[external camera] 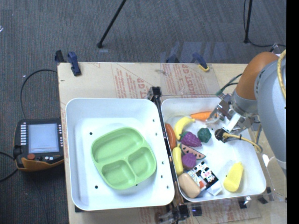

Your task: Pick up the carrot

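Note:
The orange carrot (202, 115) lies in the right bin (254, 164) near its back wall, pointing left toward a yellow banana (183, 124). My gripper (218, 117) hangs low just to the right of the carrot's thick end, very close to it or touching it. The grey wrist with its orange band (254, 73) slants in from the right above it. I see nothing lifted off the bin floor.
The right bin also holds purple grapes (190, 138), a dark green piece (204, 134), a watermelon slice (191, 150), a red sausage (170, 135), a patterned box (205, 175) and a yellow piece (233, 176). The left bin (74, 125) holds a green divided plate (124, 157).

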### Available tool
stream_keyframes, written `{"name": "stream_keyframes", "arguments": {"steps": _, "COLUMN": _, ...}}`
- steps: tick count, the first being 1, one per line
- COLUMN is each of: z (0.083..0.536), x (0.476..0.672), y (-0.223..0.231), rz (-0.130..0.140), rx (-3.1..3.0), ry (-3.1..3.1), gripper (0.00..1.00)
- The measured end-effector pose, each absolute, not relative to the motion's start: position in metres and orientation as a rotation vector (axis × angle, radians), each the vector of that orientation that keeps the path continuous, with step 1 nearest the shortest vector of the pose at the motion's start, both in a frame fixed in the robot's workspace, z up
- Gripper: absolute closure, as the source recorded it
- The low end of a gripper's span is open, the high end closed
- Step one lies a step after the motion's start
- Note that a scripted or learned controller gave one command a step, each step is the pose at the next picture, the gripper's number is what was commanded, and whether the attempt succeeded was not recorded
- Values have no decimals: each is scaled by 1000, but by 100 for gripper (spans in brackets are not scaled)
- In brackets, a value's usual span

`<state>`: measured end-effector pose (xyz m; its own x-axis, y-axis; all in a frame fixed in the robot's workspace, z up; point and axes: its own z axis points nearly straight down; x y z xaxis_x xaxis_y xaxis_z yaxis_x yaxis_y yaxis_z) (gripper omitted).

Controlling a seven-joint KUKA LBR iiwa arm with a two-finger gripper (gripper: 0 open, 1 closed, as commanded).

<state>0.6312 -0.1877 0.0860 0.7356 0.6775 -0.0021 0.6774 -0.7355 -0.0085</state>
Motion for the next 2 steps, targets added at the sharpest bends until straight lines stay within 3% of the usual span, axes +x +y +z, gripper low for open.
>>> {"name": "stream_keyframes", "arguments": {"steps": 1, "z": 86, "x": 632, "y": -145, "rz": 11, "rx": -3075, "ry": -600, "gripper": 0}}
{"name": "stream_keyframes", "arguments": {"steps": 2, "z": 86, "x": 607, "y": -103, "rz": 13, "rx": -3117, "ry": -317, "gripper": 0}}
